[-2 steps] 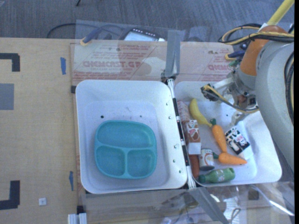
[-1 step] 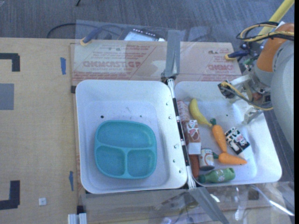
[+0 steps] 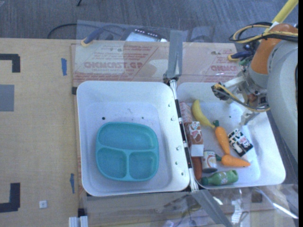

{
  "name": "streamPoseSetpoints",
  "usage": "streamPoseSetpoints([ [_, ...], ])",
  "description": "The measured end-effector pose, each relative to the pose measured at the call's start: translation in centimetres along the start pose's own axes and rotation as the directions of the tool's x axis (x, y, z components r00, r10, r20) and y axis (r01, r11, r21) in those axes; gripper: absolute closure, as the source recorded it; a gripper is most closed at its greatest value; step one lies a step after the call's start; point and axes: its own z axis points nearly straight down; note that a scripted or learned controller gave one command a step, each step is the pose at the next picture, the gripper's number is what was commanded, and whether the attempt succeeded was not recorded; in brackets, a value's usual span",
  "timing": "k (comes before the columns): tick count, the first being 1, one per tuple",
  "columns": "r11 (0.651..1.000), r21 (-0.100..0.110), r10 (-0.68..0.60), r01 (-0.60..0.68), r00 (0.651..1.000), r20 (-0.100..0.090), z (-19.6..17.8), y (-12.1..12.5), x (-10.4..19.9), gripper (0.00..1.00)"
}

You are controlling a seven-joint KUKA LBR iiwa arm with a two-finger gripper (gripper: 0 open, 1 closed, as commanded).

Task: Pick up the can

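1. Camera view, layout: two white bins sit side by side on the worktop. The left bin holds a teal divided plate. The right bin holds the small things.
2. Camera view, the can: the can stands near the right bin's left wall, toward the near edge. A green bottle lies just nearer than it, and a carrot lies just to its right.
3. Camera view, other things: a banana and a second carrot lie farther back, with a black-and-white carton to the right.
4. Camera view, the claw: the claw hangs over the far right part of the right bin, with nothing between its fingers; whether it is open or closed cannot be told.
5. The relation that matters: the can lies to the left of the claw and nearer, well apart from it, with the second carrot and the carton between. It looks upright, long axis vertical, though it is small here.
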Motion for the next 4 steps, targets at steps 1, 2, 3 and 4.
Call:
streamPoseSetpoints([
  [1, 1.000, -0.001, -0.003, 0.003, 1.000, 0.000, 0.0, -0.2, 0.0, 0.00],
  [2, 1.000, 0.001, -0.005, 0.005, 1.000, -0.004, -1.1, -0.3, 0.1, 1.00],
  [3, 1.000, 0.002, -0.004, 0.004, 1.000, -0.001, -1.0, -0.4, 0.0, 0.00],
  [4, 1.000, 0.003, 0.002, -0.002, 1.000, 0.001, 0.1, 0.6, -0.5, 0.00],
])
